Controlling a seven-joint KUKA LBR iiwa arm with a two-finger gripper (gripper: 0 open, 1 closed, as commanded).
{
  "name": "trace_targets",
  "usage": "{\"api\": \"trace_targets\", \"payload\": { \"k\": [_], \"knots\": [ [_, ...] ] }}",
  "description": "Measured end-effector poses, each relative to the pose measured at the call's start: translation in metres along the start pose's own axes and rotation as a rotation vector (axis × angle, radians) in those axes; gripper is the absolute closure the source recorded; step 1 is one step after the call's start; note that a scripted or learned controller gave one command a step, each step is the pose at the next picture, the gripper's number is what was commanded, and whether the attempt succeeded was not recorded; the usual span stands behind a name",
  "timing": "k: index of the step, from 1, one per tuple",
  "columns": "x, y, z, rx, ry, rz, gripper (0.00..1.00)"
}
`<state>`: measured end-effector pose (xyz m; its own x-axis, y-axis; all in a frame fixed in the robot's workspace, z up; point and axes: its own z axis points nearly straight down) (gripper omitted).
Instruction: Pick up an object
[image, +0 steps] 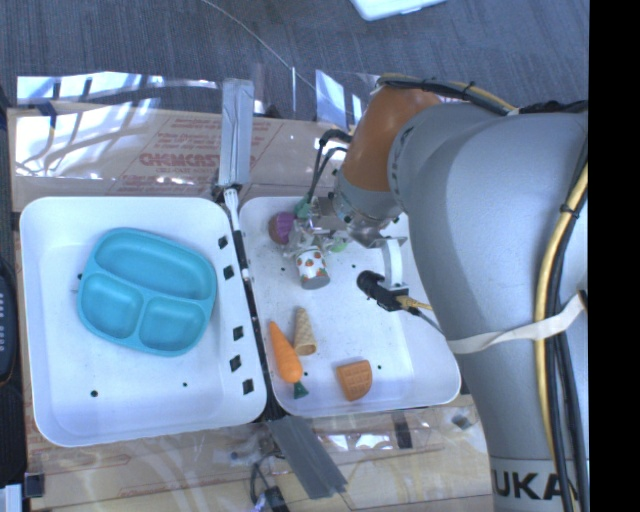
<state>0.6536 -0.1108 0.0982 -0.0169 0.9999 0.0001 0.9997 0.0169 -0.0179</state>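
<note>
Hung low over the right bin (425, 375), gripper (318, 236) near its far edge, directly above a small spotted cup (312, 268); finger state impossible to tell. Lay apart nearer the front rim: carrot (286, 357), cone (303, 331), waffle piece (354, 379).

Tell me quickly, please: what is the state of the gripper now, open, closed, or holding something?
Gripper: cannot be told; it sits low in the right bin, above the small spotted cup and beside the purple object.

You see a blue divided plate (146, 291) lying flat in the left bin (45, 400). Brown cardboard (130, 150) lies behind it, with grey tape (236, 130) running across.
</note>
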Motion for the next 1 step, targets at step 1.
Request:
{"api": "trace_targets", "payload": {
  "k": [1],
  "knots": [
    [0.0670,-0.0449,-0.0977,-0.024,0.003,0.005,1.00]
  ]
}}
